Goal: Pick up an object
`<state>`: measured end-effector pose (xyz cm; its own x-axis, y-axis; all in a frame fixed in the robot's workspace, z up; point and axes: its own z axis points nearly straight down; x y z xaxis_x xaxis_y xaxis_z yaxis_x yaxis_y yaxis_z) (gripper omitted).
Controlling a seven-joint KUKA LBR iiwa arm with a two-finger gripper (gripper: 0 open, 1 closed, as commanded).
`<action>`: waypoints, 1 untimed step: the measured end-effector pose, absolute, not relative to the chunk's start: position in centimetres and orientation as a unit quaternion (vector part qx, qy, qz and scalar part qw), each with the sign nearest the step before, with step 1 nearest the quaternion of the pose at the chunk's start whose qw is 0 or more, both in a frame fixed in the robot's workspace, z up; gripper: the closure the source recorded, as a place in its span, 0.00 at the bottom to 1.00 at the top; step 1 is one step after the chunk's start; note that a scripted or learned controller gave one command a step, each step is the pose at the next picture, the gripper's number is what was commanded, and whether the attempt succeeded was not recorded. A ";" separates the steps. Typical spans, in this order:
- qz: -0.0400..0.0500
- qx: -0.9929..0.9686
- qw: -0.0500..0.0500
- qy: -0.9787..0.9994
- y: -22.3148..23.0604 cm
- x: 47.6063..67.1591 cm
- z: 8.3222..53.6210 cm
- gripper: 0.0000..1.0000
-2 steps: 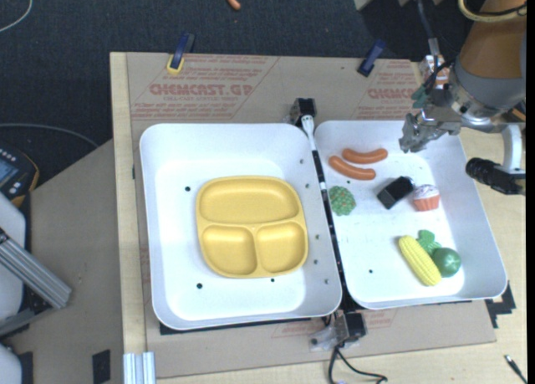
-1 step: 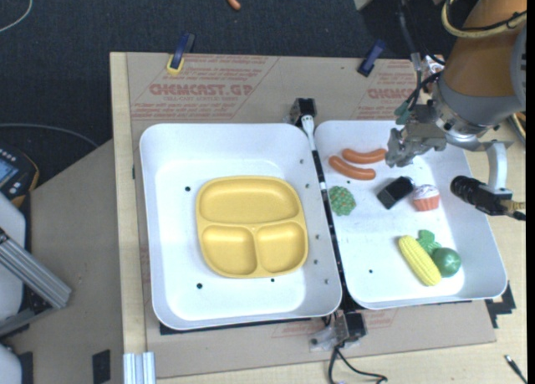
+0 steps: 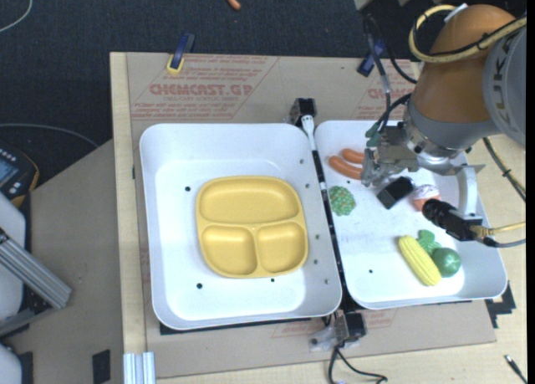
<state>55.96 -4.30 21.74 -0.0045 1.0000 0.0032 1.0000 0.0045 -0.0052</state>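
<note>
Orange sausages (image 3: 348, 162) are lying at the back of the right bin (image 3: 368, 278), just beside my tool (image 3: 378, 175), which I am holding low over them. Whether it is apart or together, I cannot tell. The green broccoli (image 3: 341, 200) is sitting near the bin divider. I am risking a miss: the sausages are round and could roll away against the wall.

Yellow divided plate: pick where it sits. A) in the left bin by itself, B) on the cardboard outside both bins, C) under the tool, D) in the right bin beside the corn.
A: the yellow divided plate lies in the middle of the left bin, while the corn lies in the right bin.
</note>
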 end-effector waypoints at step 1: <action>0.000 -0.705 0.003 -0.709 0.9 53.8 21.3 1.00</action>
<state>53.77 0.91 21.25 -0.0056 1.0000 0.0034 1.0000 0.0056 -0.0047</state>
